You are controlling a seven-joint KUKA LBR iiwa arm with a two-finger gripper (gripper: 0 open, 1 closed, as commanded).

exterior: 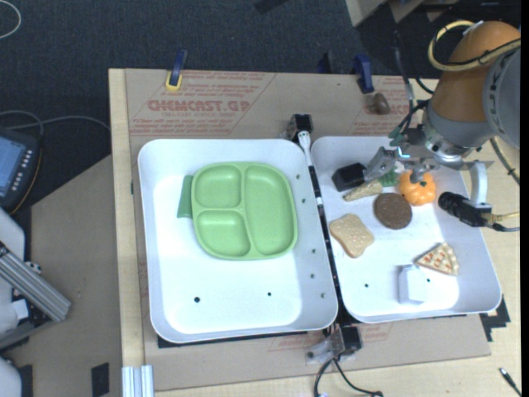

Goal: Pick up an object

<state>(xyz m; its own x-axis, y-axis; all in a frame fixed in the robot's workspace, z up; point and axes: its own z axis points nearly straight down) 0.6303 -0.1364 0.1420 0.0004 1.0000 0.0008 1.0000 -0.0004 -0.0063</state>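
Locate the gripper (pixel 402 165) low over the far part of the right bin (pixel 473 292); you cannot tell its opening or whether it holds anything. The orange toy (pixel 417 188) lies touching or just beside it, toward the near edge. The brown round piece (pixel 393 211) sits just nearer again, the bread slice (pixel 353 235) further left.

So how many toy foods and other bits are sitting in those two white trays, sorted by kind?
Green divided plate: 1
Bread slice: 1
Brown patty: 1
Orange fruit: 1
Pizza slice: 1
White block: 1
Black block: 1
Tan wedge under the pincer: 1
Total: 8
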